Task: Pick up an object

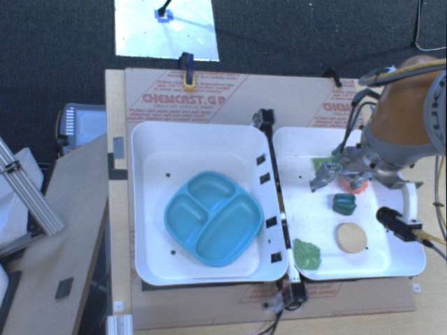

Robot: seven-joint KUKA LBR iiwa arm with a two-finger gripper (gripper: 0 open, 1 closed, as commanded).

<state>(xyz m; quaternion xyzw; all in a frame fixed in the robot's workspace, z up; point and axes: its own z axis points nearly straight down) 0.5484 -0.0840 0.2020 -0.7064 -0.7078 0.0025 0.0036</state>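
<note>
My gripper hangs low over the back of the right bin, below the grey and orange arm. A red-orange object lies right under it, partly hidden by the gripper's metal. Just in front of that sits a dark teal pepper-like piece. A tan round disc rests nearer the front, and a green leafy piece lies in the front left corner. A pale green scrap shows behind the gripper.
The left bin holds a blue divided plate. A black divider runs between the bins. A black fitting on a cable sits at the right bin's right side.
</note>
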